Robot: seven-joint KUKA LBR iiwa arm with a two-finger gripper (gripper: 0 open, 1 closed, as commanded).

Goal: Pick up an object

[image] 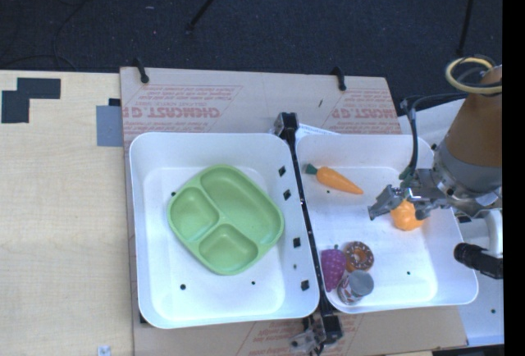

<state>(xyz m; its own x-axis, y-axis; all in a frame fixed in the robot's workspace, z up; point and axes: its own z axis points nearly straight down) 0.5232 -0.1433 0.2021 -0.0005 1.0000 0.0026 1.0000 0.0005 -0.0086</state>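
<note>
My gripper (395,203) hangs over the right side of the right bin (443,290), reaching in from the right. A small orange object (405,219) sits right under and against it; whether it is gripped cannot be told. A toy carrot (338,180) lies to the upper left of the gripper, apart from it. At the bin's front left lie a purple fruit (332,267), a brown donut-like piece (359,255) and a small grey can (355,286), close together.
The left bin (156,182) holds a green divided plate (225,218). A black divider (295,207) runs between the two bins. The grey arm (476,141) rises at the right edge, with a black part (477,257) below it.
</note>
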